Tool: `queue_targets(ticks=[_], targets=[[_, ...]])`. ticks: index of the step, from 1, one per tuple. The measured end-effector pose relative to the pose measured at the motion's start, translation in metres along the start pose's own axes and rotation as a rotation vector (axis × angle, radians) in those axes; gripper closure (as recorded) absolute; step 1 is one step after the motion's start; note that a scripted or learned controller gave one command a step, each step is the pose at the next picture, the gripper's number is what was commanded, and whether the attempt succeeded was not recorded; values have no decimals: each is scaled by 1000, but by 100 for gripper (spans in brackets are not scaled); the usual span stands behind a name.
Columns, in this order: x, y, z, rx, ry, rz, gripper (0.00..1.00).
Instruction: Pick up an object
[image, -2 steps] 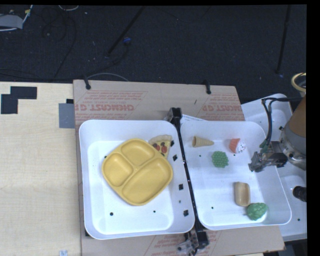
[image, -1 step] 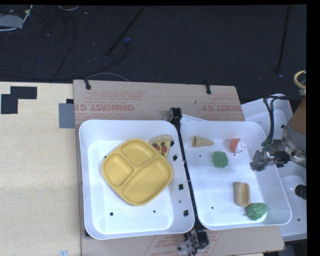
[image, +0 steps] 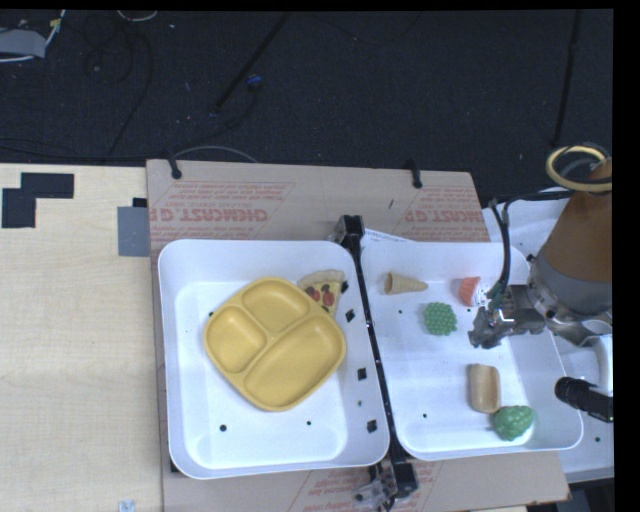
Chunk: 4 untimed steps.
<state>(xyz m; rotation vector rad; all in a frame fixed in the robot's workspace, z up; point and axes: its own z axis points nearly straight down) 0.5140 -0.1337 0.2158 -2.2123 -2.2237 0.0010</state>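
In the camera view you have the gripper (image: 487, 328) low over the right bin (image: 440, 440), toward its right side, with nothing visibly between its fingers; whether the claw is apart or together I cannot tell at this size. Candidate objects all lie loose on the bin floor: the green round piece (image: 438, 318) just left of the gripper, the orange piece (image: 468, 290) just beyond it, the cone (image: 404, 284) farther left, the tan cylinder (image: 483, 387) and green leafy piece (image: 513, 421) nearer. The left bin (image: 200, 440) holds the yellow divided tray (image: 275, 343) and pizza slice (image: 322, 290); by my judgement no pick is made yet, so closing and lifting remain.
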Motion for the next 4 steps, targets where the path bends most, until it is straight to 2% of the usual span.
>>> queue_targets(ticks=[2,4], targets=[[108,15,-19,-1,-1,0,100],[211,23,4,1,-2,1,100]])
